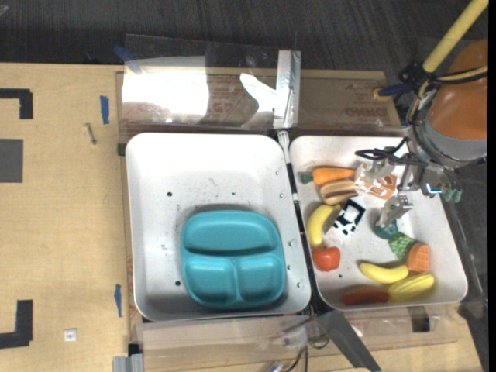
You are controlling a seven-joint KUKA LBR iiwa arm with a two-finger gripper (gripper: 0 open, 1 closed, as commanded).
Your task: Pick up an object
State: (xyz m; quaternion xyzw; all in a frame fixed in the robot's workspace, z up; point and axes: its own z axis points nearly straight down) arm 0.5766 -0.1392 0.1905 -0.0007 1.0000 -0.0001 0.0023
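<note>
My gripper (397, 205) hangs over the upper right part of the right bin (457, 277), reaching in from the right. Just below its tip lies a small teal piece (384, 226); whether they touch I cannot make out. Several toy foods lie in this bin: an orange carrot (332, 175) on a tan bun (339, 191), a yellow banana (318, 224), a red tomato (326, 258), a green broccoli (401, 246), an orange piece (419, 257), a second banana (383, 271) and a red sausage (366, 294). A black-and-white tag block (348, 217) sits left of the gripper.
The left bin (155, 169) holds a teal divided plate (232, 258) in its lower half. A clear plastic sheet (201, 91) and a metal strip (287, 87) lie behind the bins. The wooden bench (54, 231) stretches to the left.
</note>
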